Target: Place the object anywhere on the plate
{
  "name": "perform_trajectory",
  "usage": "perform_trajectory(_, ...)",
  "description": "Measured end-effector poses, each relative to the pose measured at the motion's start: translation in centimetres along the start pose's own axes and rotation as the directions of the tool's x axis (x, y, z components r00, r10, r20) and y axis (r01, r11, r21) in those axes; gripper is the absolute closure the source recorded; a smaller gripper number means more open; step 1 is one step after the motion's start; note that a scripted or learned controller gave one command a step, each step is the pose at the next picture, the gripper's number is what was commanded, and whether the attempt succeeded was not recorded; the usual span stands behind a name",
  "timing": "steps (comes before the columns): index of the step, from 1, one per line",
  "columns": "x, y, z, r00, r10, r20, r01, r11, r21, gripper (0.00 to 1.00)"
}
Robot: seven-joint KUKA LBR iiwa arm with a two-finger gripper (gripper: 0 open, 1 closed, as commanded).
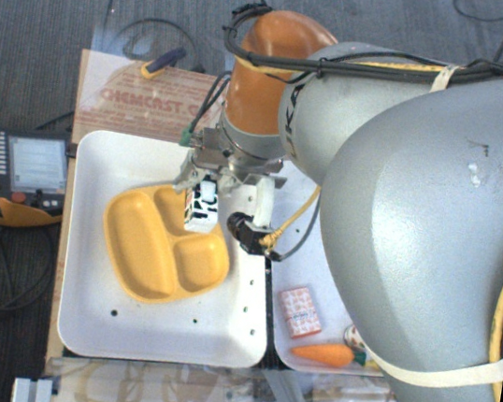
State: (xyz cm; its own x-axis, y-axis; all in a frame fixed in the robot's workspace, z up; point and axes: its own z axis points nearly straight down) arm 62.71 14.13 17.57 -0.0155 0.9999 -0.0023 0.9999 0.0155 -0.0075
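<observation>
Hovering my gripper (pixel 202 205) over the yellow plate (pixel 164 246), small black-and-white object (pixel 201 208) pinched between my fingers above its rim; it looks light, stiff, easy by its sides.

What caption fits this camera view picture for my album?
Robot arm's tool hovers over a yellow plate; a carrot waits nearby.

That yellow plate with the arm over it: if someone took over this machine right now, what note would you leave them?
Gripper: over the upper right part of the yellow plate in the left bin; a small black-and-white object sits at its tip, whether gripped or released I cannot tell.
Other things: a patterned pink block and a carrot lie in the right bin.
Done: the object is at the plate.
Left: confirm it rests on the plate, then pull the arm back.
</observation>
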Motion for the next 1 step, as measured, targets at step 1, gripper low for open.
perform_trajectory(1, -0.92, -0.29, 4.86, 0.978, 0.207, 0.001, -0.207, 0.978, 0.0, 1.0)
